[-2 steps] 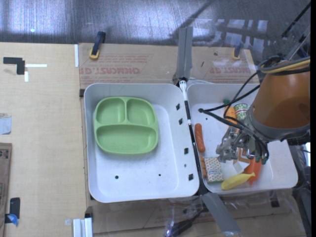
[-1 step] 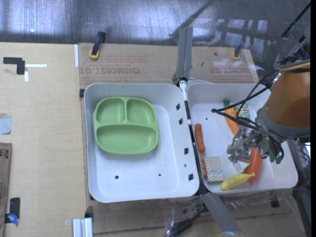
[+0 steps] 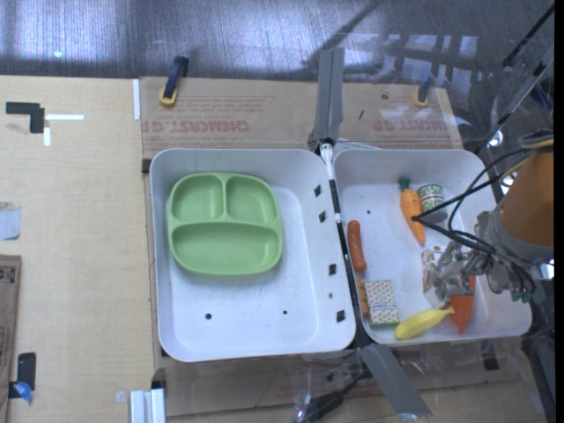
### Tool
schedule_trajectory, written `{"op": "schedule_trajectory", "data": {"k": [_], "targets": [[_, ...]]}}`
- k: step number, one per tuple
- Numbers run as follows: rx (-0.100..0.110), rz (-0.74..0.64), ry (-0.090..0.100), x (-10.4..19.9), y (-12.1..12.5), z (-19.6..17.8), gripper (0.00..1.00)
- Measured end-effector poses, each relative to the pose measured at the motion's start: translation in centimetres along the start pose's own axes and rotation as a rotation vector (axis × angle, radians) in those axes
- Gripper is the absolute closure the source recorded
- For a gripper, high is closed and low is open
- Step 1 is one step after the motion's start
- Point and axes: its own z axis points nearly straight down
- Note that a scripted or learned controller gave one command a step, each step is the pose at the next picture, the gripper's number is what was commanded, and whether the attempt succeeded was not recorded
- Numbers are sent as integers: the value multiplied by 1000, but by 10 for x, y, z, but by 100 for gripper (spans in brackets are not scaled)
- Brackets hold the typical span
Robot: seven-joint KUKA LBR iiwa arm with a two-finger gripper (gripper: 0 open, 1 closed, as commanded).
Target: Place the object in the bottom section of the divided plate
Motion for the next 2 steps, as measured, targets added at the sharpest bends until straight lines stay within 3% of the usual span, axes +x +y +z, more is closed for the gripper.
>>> {"op": "schedule_trajectory", "data": {"k": [1,2], "targets": [[-7,-10,20,4,72,-119,100],[-5,171,25,7,177,-75,100]]}}
